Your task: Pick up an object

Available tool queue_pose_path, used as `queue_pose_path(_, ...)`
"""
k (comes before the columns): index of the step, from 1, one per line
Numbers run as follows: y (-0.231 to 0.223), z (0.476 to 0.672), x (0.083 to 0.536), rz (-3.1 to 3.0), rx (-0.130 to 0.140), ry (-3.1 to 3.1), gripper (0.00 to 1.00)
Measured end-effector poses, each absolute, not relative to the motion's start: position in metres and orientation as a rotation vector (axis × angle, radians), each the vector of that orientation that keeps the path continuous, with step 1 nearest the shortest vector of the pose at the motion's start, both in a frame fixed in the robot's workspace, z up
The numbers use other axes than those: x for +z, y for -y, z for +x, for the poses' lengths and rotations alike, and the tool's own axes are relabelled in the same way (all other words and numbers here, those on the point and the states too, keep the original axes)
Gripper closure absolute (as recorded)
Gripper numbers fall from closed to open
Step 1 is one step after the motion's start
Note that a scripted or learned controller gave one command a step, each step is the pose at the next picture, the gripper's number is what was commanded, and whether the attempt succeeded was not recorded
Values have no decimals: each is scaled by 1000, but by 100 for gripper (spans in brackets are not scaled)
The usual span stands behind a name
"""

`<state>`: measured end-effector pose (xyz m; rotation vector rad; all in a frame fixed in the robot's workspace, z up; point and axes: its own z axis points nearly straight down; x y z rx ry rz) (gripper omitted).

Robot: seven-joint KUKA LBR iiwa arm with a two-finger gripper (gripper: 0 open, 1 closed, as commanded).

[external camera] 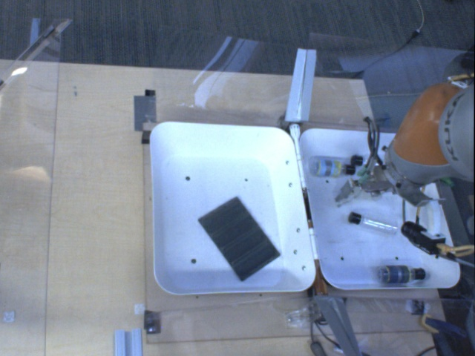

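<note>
Two shallow white bins sat side by side on the wooden bench [82, 199]. The left bin [171, 147] carried a dark ribbed rectangular pad [239, 237], lying flat and turned at a slant, nearer the bin's front edge than its back.

The right bin [334, 269] carried three small things. A clear bottle with a dark cap [335, 167] lay on its side near the back edge. A slim clear tube with a black end [372, 222] lay about midway along, tilted. A dark blue little bottle [401, 274] lay on its side by the front right corner, close to the rim.

The arm [430, 136], grey with its orange band, hung over the right bin's right side. Its gripper [355, 190] sat low between the capped bottle and the tube. Nothing could be seen held in it, and whether it was open or closed could not be told from this slant.
</note>
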<state>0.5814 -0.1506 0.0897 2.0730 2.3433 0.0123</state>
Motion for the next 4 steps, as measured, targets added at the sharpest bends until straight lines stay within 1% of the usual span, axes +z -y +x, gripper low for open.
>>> queue_pose_path(1, 186, 668, 103, 2100, -4, -2344, 0)
queue_pose_path(2, 140, 664, 91, 2179, -30, -2253, 0)
queue_pose_path(4, 131, 664, 90, 2176, -39, -2245, 0)
